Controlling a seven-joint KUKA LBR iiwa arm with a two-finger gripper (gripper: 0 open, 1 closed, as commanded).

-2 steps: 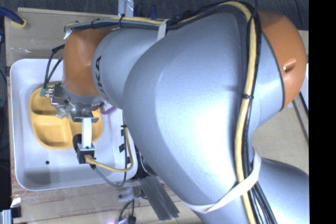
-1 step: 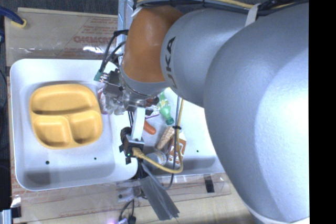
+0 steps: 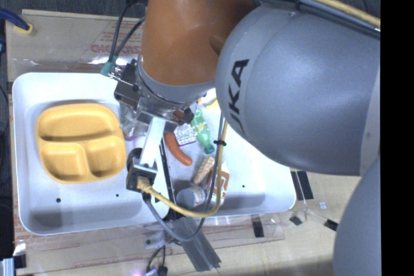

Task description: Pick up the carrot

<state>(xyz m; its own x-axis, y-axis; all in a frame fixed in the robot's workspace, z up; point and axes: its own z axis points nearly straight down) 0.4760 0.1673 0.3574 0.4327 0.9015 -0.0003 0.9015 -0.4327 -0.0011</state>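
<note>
Carrot (image 3: 179, 147) first: it lies in the right bin (image 3: 272, 194), an orange-red stub slanting down to the right, just beside the white bracket of the gripper (image 3: 129, 121) and free of it.

Going by bulk, the arm (image 3: 297, 74) takes most of the frame — a grey dome with an orange band (image 3: 178, 26) above the wrist, reaching in from the right and hanging over the seam between the two bins. A black cable with a yellow strand runs across its top.

The left bin (image 3: 26, 158) is next; it holds a yellow divided tray (image 3: 81, 140) with one long compartment and two smaller ones, lying flat toward the bin's upper half.

The gripper sits low at the divider, close to the tray's right edge. Whether its fingers are apart or together — cannot tell, since the wrist body hides them.

Smaller things cluster in the right bin under the arm: a green piece (image 3: 202, 132) above right of the carrot, a small white tag (image 3: 185, 135) touching the carrot's upper end, and a tan cork-like cylinder (image 3: 203, 170) below it.
</note>
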